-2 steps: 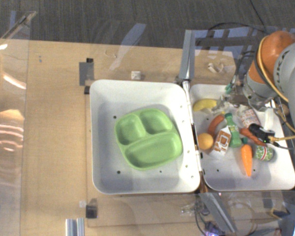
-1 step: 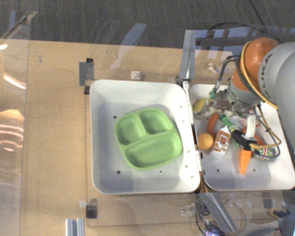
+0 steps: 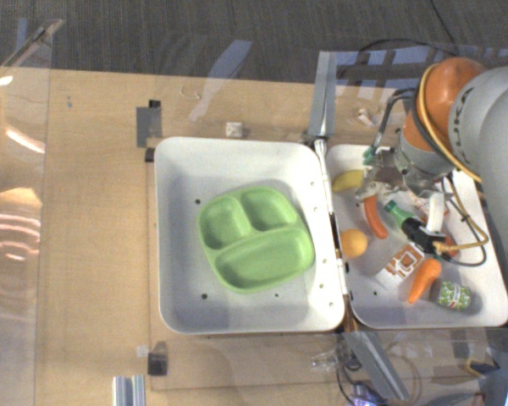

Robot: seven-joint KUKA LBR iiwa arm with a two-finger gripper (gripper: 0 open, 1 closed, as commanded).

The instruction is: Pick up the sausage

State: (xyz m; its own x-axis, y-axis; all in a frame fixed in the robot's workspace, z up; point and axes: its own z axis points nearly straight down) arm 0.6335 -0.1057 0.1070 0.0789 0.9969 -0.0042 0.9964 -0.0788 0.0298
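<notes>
Sausage (image 3: 373,217) lies in the right bin (image 3: 483,311), long axis near-to-far, directly under the gripper (image 3: 374,184), whose grasp state I cannot tell.

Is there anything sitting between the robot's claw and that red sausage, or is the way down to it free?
Nothing visible blocks it. The gripper hangs right at the upper end of the sausage in the right bin. The lemon lies just beside it, and the orange lies near the sausage's lower end, both off to the side.
</notes>
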